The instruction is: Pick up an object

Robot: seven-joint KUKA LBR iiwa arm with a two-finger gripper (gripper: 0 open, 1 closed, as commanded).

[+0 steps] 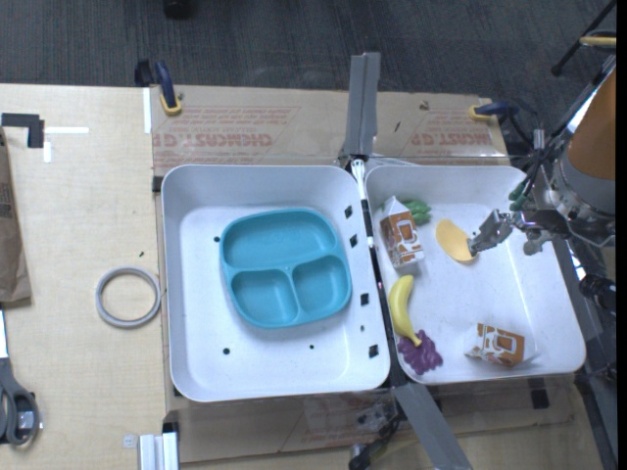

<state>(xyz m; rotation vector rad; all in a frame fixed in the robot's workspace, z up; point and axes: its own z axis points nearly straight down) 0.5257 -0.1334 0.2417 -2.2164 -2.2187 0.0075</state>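
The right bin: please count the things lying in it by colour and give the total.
Yellow: 2, the banana and the yellow chip-shaped piece
Orange and white: 2, the carton near the divider and the carton near the front right corner
Purple: 1, the grapes
Green: 1, the green item, partly hidden
Total: 6

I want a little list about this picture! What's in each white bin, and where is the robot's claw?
left bin: blue tray with three sections
right bin: banana, purple grapes, two small orange-and-white cartons, yellow chip-shaped piece, something green
claw: over the right bin, beside the yellow chip-shaped piece
claw holding anything: cannot tell
bench beside the bins: a ring of tape, scissors
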